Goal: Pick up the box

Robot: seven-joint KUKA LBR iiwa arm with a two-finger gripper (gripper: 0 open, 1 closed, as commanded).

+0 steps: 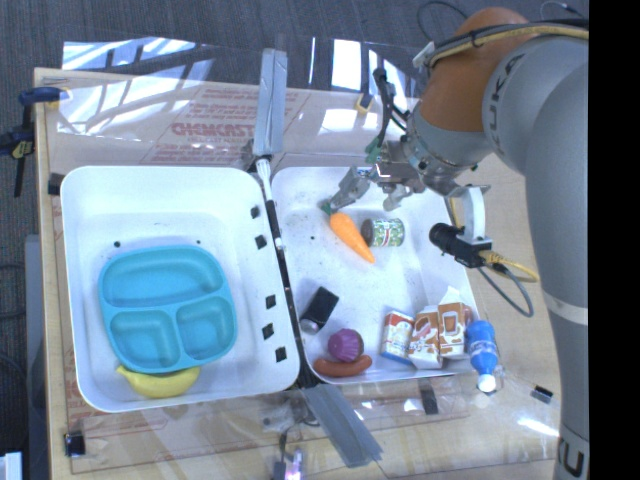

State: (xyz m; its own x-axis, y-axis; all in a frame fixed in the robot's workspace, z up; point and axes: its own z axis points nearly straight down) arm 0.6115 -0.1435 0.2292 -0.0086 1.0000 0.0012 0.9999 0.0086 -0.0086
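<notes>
Camera view: box (428, 336) lies near bin's front, well apart from spread-open tool (372, 194).

This is a robotics lab, no question. A big grey industrial arm (540, 98) with an orange band leans over a wooden bench (200, 118). Two shallow white bins (80, 268) sit side by side, fixed down with black clips and a metal divider (270, 98). A blue clamp (25, 98) grips the bench edge, cables (510, 268) trail off the wrist, and grey carpet (200, 8) runs behind. In the bins, toy food and a blue tray (165, 303) serve as test props.
</notes>
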